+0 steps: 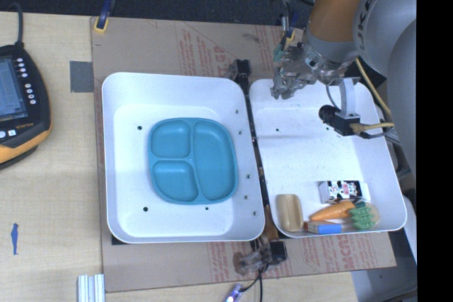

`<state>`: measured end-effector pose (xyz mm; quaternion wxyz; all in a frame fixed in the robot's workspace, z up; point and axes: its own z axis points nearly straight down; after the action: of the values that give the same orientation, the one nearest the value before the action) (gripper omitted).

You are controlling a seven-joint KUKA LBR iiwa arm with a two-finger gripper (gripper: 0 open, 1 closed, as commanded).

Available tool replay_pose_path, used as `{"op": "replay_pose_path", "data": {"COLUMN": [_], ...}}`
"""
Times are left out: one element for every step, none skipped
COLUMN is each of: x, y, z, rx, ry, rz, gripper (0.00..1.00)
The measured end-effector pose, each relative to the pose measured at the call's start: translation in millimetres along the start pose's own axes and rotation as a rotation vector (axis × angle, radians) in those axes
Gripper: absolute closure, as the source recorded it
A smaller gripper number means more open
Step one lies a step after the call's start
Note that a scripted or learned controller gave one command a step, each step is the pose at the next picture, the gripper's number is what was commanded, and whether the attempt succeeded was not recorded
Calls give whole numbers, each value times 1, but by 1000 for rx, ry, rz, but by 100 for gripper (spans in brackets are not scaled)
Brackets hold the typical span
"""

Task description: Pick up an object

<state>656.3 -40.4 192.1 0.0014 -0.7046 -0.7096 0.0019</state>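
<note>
No legible text: cardboard sheet (212,46) red print, small box (340,190) label both unreadable.

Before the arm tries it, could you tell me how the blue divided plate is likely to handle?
The blue divided plate looks rigid, probably light plastic. It lies flat in the left bin, so its low rim may offer the tool little to pinch, and its smooth surface may slip.

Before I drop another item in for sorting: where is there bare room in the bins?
The right bin's middle is bare, between the gripper at its far edge and the crowded near edge: wooden block, carrot, small box. The blue tray fills the left bin's centre.
</note>
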Motion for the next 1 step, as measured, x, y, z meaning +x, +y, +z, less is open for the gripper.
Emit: {"op": "replay_pose_path", "data": {"x": [-1], "y": [0], "z": [0], "rx": [0], "ry": [-1], "rz": [1], "gripper": [0]}}
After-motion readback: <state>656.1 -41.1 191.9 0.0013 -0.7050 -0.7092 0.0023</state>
